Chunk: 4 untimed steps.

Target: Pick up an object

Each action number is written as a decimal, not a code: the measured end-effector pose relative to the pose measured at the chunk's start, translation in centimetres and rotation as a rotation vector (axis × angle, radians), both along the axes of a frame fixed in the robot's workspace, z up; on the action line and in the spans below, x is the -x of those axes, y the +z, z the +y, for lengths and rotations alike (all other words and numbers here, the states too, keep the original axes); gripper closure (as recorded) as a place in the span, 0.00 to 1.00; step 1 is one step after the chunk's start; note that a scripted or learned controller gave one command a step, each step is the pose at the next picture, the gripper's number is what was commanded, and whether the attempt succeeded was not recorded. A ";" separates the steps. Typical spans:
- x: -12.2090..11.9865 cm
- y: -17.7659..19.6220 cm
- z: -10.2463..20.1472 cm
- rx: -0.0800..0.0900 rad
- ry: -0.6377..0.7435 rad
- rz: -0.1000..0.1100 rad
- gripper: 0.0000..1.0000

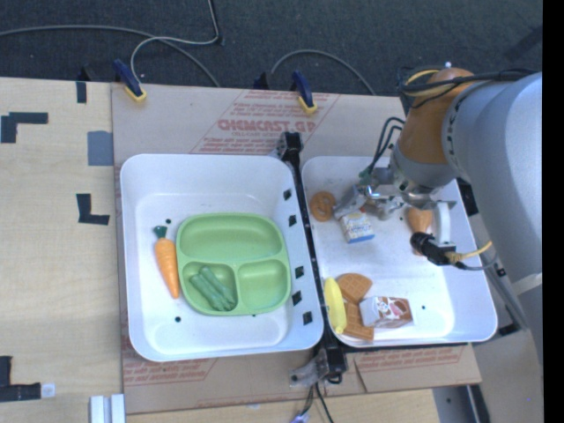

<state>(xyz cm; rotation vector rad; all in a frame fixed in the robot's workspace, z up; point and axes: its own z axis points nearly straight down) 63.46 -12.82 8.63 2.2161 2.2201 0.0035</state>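
**Pincer lowered over a small carton in the right bin**

Looking down at a slant from the single fixed camera, two shallow white bins are seen side by side on a cardboard-covered counter (167,122). The right bin (471,320) is entered by the grey arm from the right, and its pincer (370,197) is poised in the upper middle of that bin. Whether the pincer is open or closed cannot be told, since its tips are blurred against clutter and the wrist.

A small blue-and-white carton (357,228) lies just below and slightly left of the pincer, its long axis running roughly up and down the frame; it is judged the likeliest target. A round biscuit (322,204) sits just left of it. Nothing is seen held.

Nearer the front lie a banana (335,305), a waffle piece (355,285) and a snack packet (388,311). In the left bin, a green divided plate (264,236) carries green beans (212,289), with a carrot (166,265) beside it.
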 end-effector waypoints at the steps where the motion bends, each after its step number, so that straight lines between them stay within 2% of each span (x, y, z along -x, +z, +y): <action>1: -3.2 -0.1 1.0 -0.001 0.002 0.017 0.00; 2: -1.6 -0.1 3.1 0.003 -0.002 0.005 0.00; 3: -1.6 0.9 3.2 0.002 -0.001 0.004 1.00; 4: 3.2 9.8 9.4 -0.002 0.001 0.005 1.00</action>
